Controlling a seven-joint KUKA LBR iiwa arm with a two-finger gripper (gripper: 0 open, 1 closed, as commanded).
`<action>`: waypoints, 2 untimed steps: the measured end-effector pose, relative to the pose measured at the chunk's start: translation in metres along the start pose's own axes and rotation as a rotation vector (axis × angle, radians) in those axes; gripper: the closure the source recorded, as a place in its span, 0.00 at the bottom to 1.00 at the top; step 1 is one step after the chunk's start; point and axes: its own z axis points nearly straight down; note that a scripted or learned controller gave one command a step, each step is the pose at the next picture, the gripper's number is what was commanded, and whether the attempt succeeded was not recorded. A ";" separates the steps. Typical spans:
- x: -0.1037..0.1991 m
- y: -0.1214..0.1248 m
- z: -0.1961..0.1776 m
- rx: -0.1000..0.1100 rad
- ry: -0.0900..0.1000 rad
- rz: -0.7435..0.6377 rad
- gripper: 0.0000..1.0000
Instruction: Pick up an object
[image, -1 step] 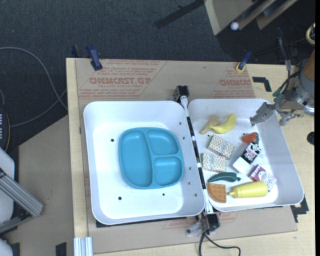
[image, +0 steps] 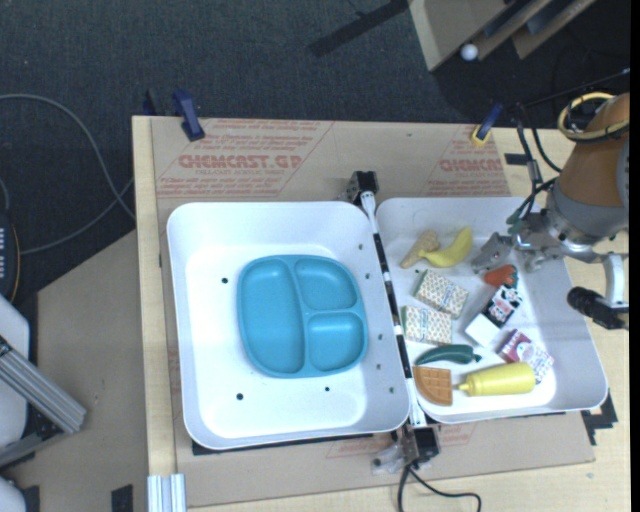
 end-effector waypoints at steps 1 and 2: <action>0.013 -0.015 0.022 -0.003 -0.001 0.000 0.00; 0.034 -0.053 0.021 -0.006 -0.002 0.000 0.00</action>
